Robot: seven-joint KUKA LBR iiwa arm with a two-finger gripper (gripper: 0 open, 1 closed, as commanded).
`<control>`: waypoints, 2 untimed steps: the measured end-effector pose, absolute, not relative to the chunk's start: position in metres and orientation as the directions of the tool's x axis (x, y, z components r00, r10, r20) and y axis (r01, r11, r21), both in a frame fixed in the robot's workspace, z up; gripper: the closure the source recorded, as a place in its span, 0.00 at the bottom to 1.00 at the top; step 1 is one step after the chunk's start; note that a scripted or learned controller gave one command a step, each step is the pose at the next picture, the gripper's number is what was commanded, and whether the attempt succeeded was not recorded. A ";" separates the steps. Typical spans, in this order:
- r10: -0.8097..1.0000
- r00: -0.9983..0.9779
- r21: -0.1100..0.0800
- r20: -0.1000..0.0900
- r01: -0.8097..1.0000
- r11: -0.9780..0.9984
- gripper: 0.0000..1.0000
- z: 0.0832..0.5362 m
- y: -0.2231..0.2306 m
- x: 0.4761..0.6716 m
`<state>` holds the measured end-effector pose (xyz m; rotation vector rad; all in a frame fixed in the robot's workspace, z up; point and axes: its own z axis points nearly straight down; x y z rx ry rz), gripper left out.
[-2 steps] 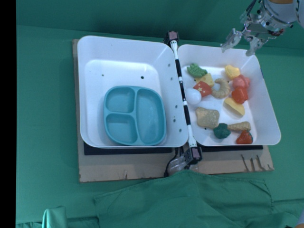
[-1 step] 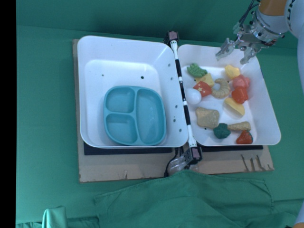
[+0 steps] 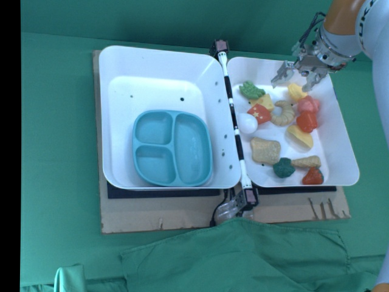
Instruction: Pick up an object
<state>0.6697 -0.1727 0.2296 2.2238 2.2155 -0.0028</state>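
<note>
The small yellow plastic toy food piece [image 3: 296, 92] lies untouched at the far end of the right-hand shallow white bin [image 3: 344, 154], among a huddle of other toy foods, so nothing is picked up yet. The two-finger gripper [image 3: 299, 75] hangs just above it, fingers spread apart and holding nothing. The bin's far wall is close behind; bare floor lies along the right wall.

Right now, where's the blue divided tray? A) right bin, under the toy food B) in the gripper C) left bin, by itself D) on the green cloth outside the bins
C: the blue divided tray lies flat in the left bin, while the toy food is all in the right bin.
</note>
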 end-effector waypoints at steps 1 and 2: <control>1.000 0.002 0.023 -0.008 1.000 -0.002 0.00 0.204 -0.174 0.675; 1.000 0.005 0.027 -0.010 1.000 -0.005 1.00 0.216 -0.176 0.675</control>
